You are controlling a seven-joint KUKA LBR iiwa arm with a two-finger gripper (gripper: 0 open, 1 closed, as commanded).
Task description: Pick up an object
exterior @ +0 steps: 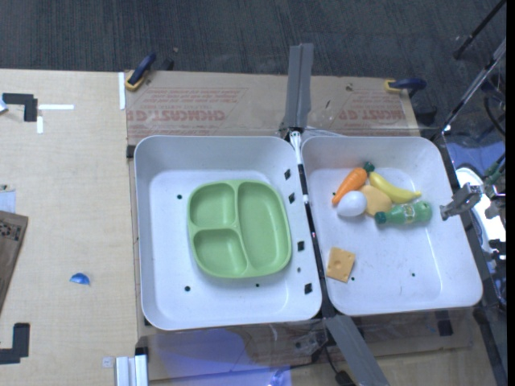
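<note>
At right bin's edge, gripper point(457, 203), perhaps empty

A pale wooden table point(64, 215) meets dark grey carpeted floor point(201, 18) along its far edge. Brown cardboard point(201, 107) lies flat under bright, even light.

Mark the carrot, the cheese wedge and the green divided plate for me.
carrot point(350, 183), camera view, middle of its orange body.
cheese wedge point(340, 264), camera view, centre of its top face.
green divided plate point(259, 215), camera view, floor of its large right compartment.
</note>
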